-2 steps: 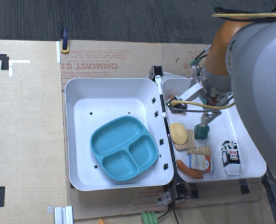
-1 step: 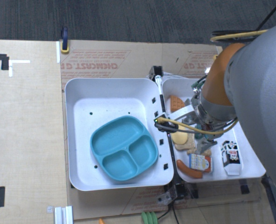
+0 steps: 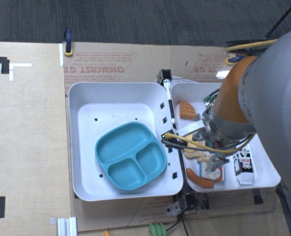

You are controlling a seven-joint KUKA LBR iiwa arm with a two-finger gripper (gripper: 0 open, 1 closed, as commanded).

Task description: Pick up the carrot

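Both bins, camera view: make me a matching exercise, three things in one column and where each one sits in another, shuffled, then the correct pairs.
Things:
1. blue divided plate
2. waffle piece
3. sausage

Places:
A. right bin, near its front edge
B. left bin, on its floor
C. right bin, towards the back by the divider

Pairs: 1-B, 2-C, 3-A

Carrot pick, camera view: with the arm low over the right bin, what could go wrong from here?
The carrot lies near the right bin's front wall, close beside other small items, so the fingers might catch a neighbour instead. The gripper is largely hidden under the arm's wrist, so alignment can't be confirmed. The carrot's rounded shape may let it roll or slip.
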